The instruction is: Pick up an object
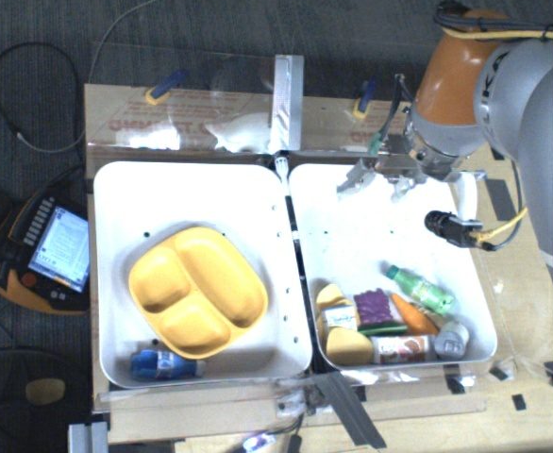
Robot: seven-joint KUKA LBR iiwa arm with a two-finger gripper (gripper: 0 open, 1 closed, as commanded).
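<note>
Above the right bin's (475, 281) far end, the gripper (378, 182) hangs with fingers spread, grasping nothing. Nothing lifted yet; green bottle (420, 290) and carrot (410, 315) remain clustered at near edge.

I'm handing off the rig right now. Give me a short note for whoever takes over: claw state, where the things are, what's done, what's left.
Claw: open, nothing between its fingers, poised over the bare far end of the right bin.
Right bin, near end: a cluster of a green bottle, a purple packet, an orange carrot-like piece, a yellow sponge-like block, a tube and a small can.
Left bin: a yellow divided tray and a blue item at the near edge.
Done: nothing picked yet.
Left: bring the claw toward the near cluster, close on one object, lift.
</note>
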